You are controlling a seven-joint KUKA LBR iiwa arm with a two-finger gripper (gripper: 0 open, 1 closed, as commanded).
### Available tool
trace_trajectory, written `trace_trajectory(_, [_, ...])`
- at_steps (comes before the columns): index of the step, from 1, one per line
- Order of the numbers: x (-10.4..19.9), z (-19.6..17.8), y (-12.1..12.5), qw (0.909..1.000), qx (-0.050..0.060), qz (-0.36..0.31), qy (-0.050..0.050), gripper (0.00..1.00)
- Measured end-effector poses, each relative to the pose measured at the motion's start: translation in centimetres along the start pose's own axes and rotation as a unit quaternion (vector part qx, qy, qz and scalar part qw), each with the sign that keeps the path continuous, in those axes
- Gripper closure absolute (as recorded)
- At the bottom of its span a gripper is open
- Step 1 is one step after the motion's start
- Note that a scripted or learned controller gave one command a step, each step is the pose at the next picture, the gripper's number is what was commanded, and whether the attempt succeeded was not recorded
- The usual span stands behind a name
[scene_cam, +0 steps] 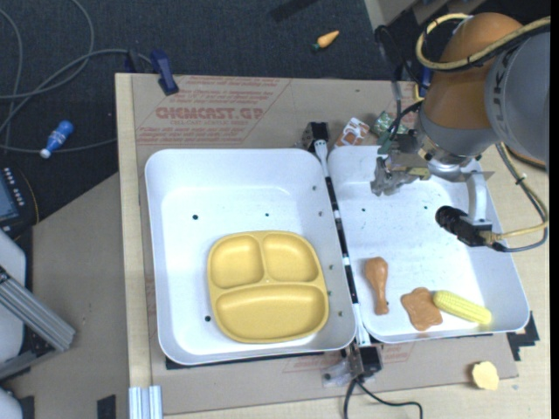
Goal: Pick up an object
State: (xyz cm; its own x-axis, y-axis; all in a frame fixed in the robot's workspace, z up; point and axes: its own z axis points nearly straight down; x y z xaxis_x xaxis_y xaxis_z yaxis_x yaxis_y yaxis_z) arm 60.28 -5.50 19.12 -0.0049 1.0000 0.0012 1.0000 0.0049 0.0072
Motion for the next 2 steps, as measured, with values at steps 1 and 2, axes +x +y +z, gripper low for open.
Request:
trace_trajectory(1, [-3.32,0.64,-0.80,1.0000,0.005,0.004,-0.001,1.00])
trace_trajectory(2, [-3.17,0.64,-0.77,1.0000,0.004,0.003,0.000,0.00])
